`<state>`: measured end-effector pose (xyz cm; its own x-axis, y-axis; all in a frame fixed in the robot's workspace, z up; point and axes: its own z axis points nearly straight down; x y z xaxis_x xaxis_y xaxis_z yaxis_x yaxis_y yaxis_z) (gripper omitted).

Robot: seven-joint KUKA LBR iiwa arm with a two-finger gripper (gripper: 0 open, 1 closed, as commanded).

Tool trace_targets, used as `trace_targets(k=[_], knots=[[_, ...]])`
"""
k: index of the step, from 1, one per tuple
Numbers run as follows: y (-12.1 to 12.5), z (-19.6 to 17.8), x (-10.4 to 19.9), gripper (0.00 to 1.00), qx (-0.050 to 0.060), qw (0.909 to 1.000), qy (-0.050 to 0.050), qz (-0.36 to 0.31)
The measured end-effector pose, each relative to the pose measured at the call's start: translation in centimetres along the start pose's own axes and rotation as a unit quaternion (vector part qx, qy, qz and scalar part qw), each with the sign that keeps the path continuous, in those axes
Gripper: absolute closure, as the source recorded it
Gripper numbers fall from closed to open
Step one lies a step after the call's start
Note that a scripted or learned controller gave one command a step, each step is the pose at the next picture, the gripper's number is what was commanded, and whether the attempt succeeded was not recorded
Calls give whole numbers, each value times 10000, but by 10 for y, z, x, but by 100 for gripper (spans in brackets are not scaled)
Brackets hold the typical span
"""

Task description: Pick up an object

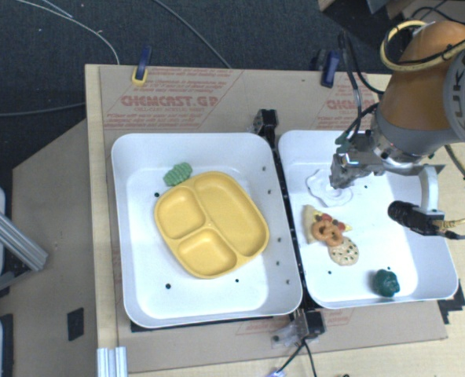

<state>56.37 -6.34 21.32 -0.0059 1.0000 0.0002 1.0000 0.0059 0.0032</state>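
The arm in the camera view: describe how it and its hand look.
The arm is bulky and rounded, with a broad orange band above a grey wrist section. A yellowish cable loops over its top and dark cables run alongside. The hand is a small, dark grey metal assembly. No legible markings.

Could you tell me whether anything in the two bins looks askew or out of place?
The yellow divided plate sits turned at an angle to the left bin, its corner over a green leaf-like piece. In the right bin, a pretzel lies on top of a pizza slice. Nothing looks spilled or broken.
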Motion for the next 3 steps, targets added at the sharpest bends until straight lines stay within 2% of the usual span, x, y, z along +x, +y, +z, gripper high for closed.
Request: trace_targets(k=[1, 2, 3], knots=[[16, -11, 51, 100, 0, 10000, -1, 15], [40, -2, 94, 100, -1, 10000, -3, 13], [54, -10, 149, 100, -2, 10000, 2, 14]])
